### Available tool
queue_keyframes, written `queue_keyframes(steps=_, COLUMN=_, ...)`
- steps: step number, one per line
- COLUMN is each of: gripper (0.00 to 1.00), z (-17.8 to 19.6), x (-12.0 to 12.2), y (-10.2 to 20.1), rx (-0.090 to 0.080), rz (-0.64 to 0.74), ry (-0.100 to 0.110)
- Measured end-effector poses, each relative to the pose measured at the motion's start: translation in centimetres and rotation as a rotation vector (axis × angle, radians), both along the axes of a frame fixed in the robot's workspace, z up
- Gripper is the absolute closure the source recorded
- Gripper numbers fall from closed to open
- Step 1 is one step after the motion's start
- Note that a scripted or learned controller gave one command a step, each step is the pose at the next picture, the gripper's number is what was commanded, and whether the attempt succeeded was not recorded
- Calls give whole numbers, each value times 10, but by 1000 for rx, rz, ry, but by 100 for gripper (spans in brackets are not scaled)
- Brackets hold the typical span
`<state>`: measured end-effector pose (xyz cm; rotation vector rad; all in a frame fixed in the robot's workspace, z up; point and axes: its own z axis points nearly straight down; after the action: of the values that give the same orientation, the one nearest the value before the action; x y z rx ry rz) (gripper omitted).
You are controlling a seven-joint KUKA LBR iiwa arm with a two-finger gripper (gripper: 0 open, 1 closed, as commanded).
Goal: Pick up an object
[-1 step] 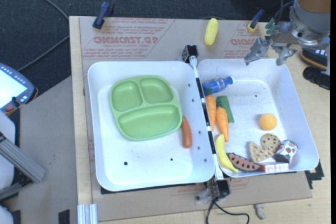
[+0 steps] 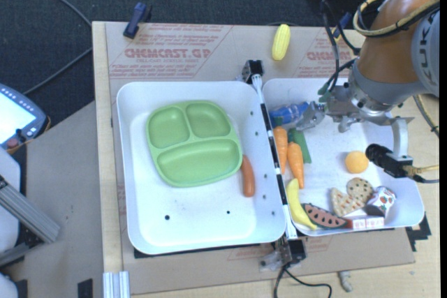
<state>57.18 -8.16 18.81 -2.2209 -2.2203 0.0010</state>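
Observation:
My gripper (image 2: 313, 117) hangs low over the far left part of the right bin (image 2: 412, 209), below the orange-banded wrist (image 2: 391, 38). It is right beside a blue bottle (image 2: 286, 112) lying at the bin's far left corner; I cannot tell whether they touch. Just in front of it lie two carrots (image 2: 281, 143) (image 2: 296, 161) and a green piece (image 2: 302, 145). An orange ball (image 2: 357, 162) sits in the bin's middle. Nearer the front are a banana (image 2: 296, 206), a watermelon slice (image 2: 325, 217), crackers (image 2: 353, 195) and a small red-and-white piece (image 2: 381, 200).
The left bin (image 2: 140, 220) holds a green divided plate (image 2: 193, 143) and an orange sausage (image 2: 248, 176) by its right wall. A yellow corn cob (image 2: 281, 42) and a blue clamp (image 2: 136, 19) lie on the board behind the bins. A black part (image 2: 384, 157) juts from the arm over the right bin.

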Motion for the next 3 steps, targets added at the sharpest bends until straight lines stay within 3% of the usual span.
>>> queue_keyframes(steps=1, gripper=0, z=-70, x=18, y=-71, rx=-1, rz=-1, ry=1)
queue_keyframes(steps=2, gripper=0, z=-43, x=-47, y=-103, rx=0, rz=-1, ry=0)
queue_keyframes(steps=3, gripper=0, z=-92, x=-59, y=-128, rx=0, rz=-1, ry=0)
